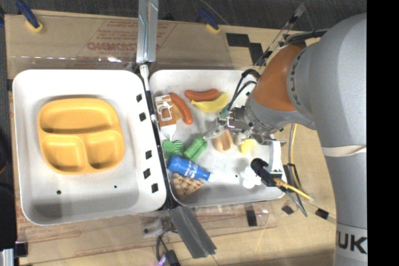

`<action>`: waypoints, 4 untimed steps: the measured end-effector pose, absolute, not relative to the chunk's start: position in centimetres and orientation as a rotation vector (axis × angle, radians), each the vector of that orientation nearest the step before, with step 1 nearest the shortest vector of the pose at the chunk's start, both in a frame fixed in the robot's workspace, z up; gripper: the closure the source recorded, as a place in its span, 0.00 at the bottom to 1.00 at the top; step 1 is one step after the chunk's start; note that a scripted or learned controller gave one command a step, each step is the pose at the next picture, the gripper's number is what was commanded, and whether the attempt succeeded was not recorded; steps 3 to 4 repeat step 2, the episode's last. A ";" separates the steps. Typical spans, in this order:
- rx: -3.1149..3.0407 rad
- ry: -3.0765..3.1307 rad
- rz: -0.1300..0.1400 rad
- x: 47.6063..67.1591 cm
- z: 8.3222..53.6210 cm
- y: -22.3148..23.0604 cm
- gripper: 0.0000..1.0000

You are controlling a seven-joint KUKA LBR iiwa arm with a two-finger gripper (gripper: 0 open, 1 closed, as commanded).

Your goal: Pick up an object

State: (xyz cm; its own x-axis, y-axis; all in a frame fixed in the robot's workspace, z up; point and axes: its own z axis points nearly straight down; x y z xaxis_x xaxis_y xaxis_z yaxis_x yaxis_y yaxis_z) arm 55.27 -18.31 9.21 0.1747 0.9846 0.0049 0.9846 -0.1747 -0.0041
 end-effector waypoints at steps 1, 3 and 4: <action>-2.400 -2.016 0.002 55.3 10.1 -18.4 1.00; -2.554 -1.829 -0.009 60.8 19.5 -8.3 1.00; -2.554 -1.829 -0.009 60.8 19.5 -8.3 1.00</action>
